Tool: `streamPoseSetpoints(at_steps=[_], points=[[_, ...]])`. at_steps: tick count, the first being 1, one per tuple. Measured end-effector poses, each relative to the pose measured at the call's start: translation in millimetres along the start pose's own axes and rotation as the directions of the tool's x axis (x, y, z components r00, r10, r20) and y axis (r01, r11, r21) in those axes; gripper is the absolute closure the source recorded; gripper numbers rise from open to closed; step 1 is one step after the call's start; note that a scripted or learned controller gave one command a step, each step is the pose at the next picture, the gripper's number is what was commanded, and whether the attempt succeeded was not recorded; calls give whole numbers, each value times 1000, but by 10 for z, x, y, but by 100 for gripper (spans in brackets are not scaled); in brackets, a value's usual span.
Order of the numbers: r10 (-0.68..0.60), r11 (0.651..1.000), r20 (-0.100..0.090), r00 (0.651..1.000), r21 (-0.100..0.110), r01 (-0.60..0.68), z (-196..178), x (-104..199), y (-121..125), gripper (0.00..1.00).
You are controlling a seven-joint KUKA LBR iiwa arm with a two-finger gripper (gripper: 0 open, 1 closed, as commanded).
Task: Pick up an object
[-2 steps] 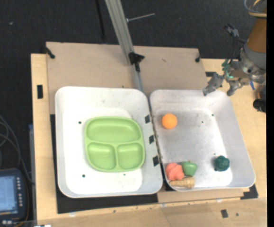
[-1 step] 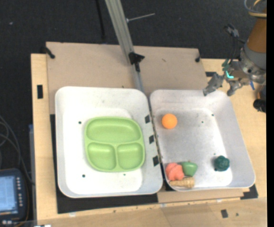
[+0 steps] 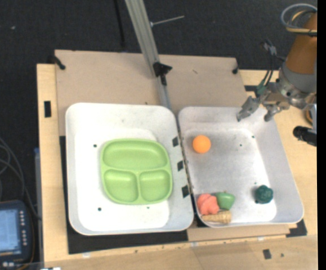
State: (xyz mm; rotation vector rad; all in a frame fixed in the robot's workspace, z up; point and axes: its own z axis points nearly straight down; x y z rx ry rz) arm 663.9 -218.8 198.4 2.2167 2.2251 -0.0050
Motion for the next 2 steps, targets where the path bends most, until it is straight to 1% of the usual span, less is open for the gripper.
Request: streamPoseSetpoints(at_steps=[1,2], points=[[0,1000,-1,1000,1,0,512,64,59,0],[-3,1000,0,1000,1,3,1000,58,52,0]])
